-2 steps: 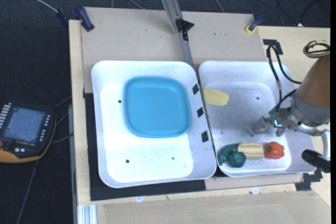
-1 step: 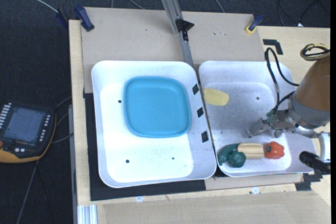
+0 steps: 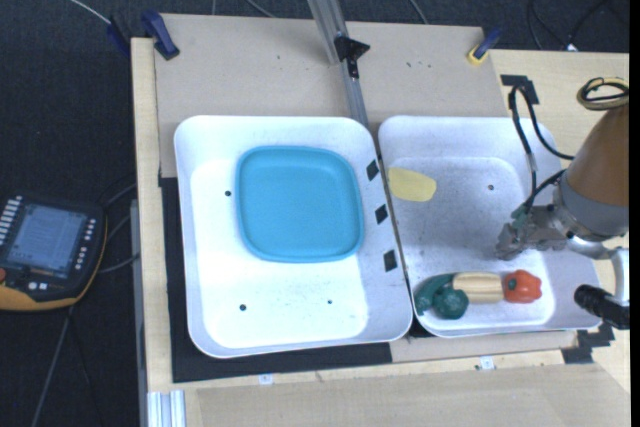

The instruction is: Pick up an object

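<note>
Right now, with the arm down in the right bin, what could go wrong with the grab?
The gripper sits above the red object, not on it, so it may close on nothing. Red object, tan piece and green object lie touching in a row by the right bin wall; a grab might nudge neighbours or scrape the wall.
</note>
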### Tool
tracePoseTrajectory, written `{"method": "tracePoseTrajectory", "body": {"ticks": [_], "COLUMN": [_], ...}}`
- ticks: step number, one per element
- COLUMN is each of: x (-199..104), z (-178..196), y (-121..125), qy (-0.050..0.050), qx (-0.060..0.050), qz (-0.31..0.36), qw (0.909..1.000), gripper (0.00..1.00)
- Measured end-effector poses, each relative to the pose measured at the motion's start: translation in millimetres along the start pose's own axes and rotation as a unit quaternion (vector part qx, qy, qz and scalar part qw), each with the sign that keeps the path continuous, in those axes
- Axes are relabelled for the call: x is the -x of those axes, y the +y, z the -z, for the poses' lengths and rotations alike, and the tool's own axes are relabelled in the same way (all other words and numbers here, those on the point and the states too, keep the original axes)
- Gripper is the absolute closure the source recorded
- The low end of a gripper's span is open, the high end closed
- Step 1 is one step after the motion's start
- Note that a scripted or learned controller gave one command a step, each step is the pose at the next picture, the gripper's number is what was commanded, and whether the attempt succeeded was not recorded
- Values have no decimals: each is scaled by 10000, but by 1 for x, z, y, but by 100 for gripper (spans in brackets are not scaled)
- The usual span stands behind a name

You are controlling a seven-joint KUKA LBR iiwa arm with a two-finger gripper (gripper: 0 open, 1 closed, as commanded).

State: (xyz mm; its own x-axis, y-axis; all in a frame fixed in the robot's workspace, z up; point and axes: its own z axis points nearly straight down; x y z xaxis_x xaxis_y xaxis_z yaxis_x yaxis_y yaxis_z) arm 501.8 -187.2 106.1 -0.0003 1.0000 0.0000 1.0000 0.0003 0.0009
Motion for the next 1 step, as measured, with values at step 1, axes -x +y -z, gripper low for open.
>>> {"method": "tracePoseTrajectory", "body": {"ticks": [1], "x": [-2], "z": [43], "y": [5], "qy": [-5], "qx": [15], "qz": [2], "qw": [10000], "gripper": [100]}}
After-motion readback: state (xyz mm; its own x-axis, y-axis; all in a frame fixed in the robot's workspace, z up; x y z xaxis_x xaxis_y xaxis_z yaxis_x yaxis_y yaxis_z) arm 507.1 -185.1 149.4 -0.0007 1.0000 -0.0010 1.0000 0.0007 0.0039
